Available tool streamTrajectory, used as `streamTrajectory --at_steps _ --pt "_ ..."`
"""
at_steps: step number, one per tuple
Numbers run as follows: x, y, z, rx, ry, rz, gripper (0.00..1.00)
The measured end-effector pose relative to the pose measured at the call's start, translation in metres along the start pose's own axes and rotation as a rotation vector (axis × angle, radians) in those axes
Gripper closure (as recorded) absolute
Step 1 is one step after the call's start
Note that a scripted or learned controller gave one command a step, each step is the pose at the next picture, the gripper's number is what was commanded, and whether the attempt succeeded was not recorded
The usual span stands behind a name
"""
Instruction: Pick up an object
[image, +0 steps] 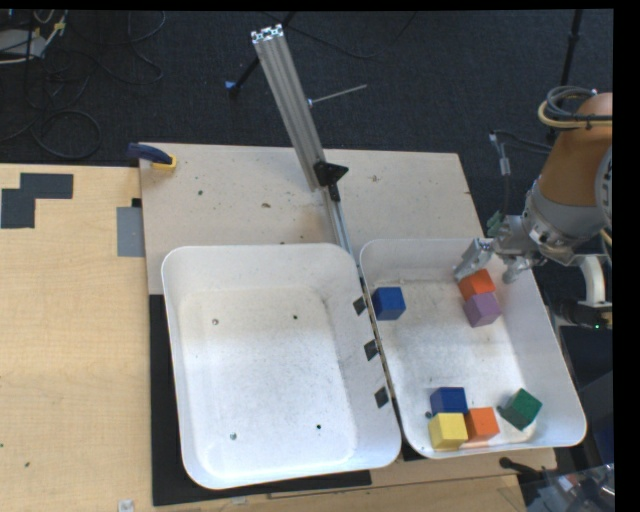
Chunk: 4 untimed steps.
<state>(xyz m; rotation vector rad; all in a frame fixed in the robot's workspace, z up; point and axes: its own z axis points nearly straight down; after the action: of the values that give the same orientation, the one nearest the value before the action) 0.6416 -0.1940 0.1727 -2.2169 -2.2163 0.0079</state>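
Note:
My gripper (494, 266) hangs over the far right part of the right bin (420, 345), its two grey fingers spread apart and open. Just below the left finger (469, 263) lies a red-orange cube (477, 284), and a purple cube (482, 309) touches its near side. Nothing sits between the fingers. A blue cube (388, 302) rests near the bin's left wall. At the near right corner a darker blue cube (448, 400), a yellow cube (448, 430), an orange cube (482, 424) and a green cube (521, 408) are clustered.
The left bin (200, 290) stands beside the right one, with black clips (370, 349) along the shared wall. A slanted aluminium bar (295, 105) rises behind the bins. The arm's orange-banded wrist (578, 170) stands above the right bin's far right corner.

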Motion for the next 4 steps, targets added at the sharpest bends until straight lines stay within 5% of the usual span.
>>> streamTrajectory --at_steps 1,2,3,4 --pt "-0.002 -0.002 0.057 -0.012 -0.007 0.000 0.00" --pt "-0.003 0.002 0.054 -0.021 -0.006 0.001 0.00" --pt "-0.004 0.003 0.044 -0.024 -0.009 0.000 1.00" --pt "-0.003 0.006 0.000 -0.011 -0.002 -0.001 1.00"
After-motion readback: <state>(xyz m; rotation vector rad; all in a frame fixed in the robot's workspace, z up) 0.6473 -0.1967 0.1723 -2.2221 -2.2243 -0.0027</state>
